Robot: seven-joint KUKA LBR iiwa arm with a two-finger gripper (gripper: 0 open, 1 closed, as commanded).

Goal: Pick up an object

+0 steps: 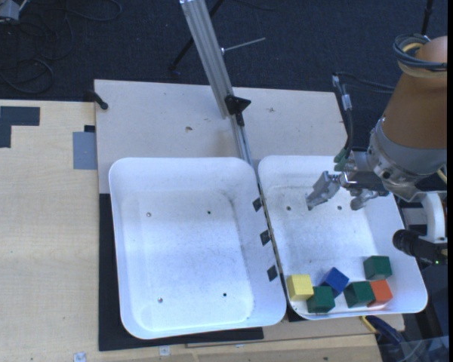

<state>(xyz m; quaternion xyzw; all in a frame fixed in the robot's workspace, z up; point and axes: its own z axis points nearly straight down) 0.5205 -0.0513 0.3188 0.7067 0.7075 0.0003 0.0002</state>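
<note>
Several small blocks lie along the front of the right bin (287, 173): a yellow block (300, 286), a blue block (335, 279), three dark green blocks (322, 299) (358, 293) (377, 266) and an orange block (381, 292). My gripper (338, 197) hangs over the back half of that bin, well behind the blocks. Its two fingers are spread apart and hold nothing, so it is open. The left fingertip (317, 195) points down and left toward the bin floor.
The left bin (128, 179) sits beside the right one, with a divider and black clips (265, 237) between them. A slanted aluminium post (211, 59) rises behind the bins. The arm's orange band (419, 111) fills the right side.
</note>
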